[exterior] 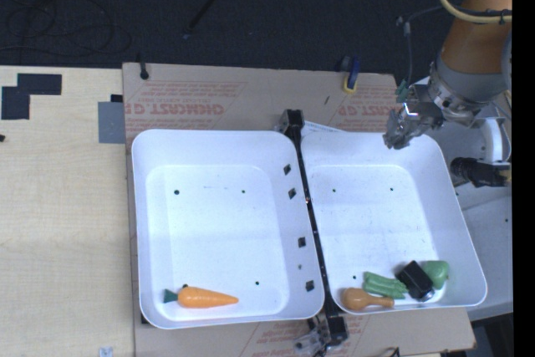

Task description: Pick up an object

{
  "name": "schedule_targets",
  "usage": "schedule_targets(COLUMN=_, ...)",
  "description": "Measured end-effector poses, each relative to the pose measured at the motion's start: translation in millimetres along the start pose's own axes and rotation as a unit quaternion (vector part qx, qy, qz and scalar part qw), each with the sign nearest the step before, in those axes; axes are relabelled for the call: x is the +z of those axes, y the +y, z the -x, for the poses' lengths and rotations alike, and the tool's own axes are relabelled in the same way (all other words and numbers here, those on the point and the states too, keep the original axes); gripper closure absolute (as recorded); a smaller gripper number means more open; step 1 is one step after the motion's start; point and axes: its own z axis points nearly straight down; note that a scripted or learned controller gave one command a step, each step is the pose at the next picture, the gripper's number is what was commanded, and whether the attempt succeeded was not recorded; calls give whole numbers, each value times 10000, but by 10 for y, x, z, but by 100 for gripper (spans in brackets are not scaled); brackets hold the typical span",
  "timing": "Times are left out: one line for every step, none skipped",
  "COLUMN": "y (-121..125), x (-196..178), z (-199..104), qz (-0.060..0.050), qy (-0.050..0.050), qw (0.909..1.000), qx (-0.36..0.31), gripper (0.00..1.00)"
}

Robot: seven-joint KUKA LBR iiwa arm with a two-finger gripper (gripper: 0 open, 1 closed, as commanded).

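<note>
An orange carrot [206, 297] with a dark green top lies at the near left corner of the left bin [159, 171]. In the right bin [393, 196], near its front edge, sit a tan pear-shaped piece [365, 299], a green bean pod [384, 285], a black block [415, 279] and a green round piece [436, 270], bunched together. My gripper [399, 132] hovers over the right bin's far right corner, well away from these objects. Nothing shows between its fingers.
A black divider strip [303, 217] runs between the two bins. Brown cardboard [234, 100] lies under the bins, with a blue and yellow clamp [350, 75] at its far edge. A wooden bench top [58, 205] spreads to the left.
</note>
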Motion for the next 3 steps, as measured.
schedule_targets(y=62, x=-165, z=-497, qz=26, qy=8, qw=10000, qx=-33, gripper=100)
schedule_targets(y=129, x=90, z=-295, qz=1, qy=2, qw=10000, qx=-8, gripper=100)
schedule_targets(y=133, x=-217, z=-692, qz=30, qy=6, qw=10000, qx=-29, gripper=100)
